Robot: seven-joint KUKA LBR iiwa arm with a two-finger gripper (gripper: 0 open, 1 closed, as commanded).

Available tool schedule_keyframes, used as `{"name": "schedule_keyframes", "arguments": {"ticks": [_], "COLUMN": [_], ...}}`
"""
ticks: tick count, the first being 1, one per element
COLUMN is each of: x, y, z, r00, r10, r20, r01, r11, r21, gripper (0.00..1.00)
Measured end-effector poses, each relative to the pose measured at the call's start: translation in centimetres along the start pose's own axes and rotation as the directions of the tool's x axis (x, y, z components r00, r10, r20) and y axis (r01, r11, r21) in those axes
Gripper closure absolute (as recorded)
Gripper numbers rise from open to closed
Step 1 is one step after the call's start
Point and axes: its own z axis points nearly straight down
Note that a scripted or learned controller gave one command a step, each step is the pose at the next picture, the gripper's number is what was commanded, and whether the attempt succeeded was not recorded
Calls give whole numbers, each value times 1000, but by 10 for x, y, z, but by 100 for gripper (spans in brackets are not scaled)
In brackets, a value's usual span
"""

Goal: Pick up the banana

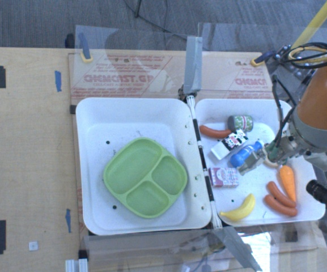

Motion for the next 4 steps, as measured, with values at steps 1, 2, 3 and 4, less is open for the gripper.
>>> {"name": "schedule_keyframes", "arguments": {"ticks": [1,2,3,4], "x": [50,-5,-5,-61], "y": [15,-2,-2,-13], "z": [64,63,63,155], "r00": [962,870,870,684], "r10": [-273,-493,-493,-729], "r20": [-2,0,0,16], "r01": [273,493,493,729], "r11": [962,870,870,684], "r21": [1,-1,-1,-9], "gripper": [0,0,0,0]}}
